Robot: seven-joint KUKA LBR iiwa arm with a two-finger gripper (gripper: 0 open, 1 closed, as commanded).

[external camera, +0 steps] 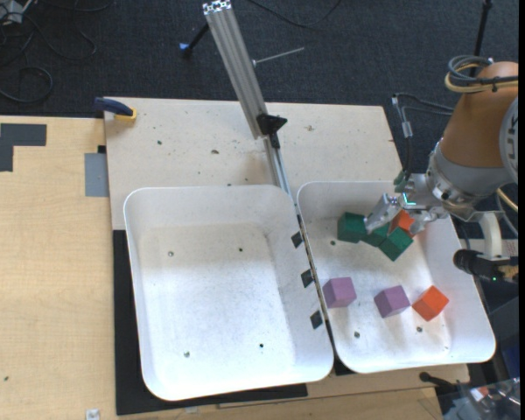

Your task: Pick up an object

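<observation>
The pincer sits low in the right bin, near its far edge, over a cluster of blocks; whether it is spread or pressed together cannot be told. Two green blocks and an orange block lie beneath it. Toward the near edge lie two purple blocks and another orange block.
</observation>
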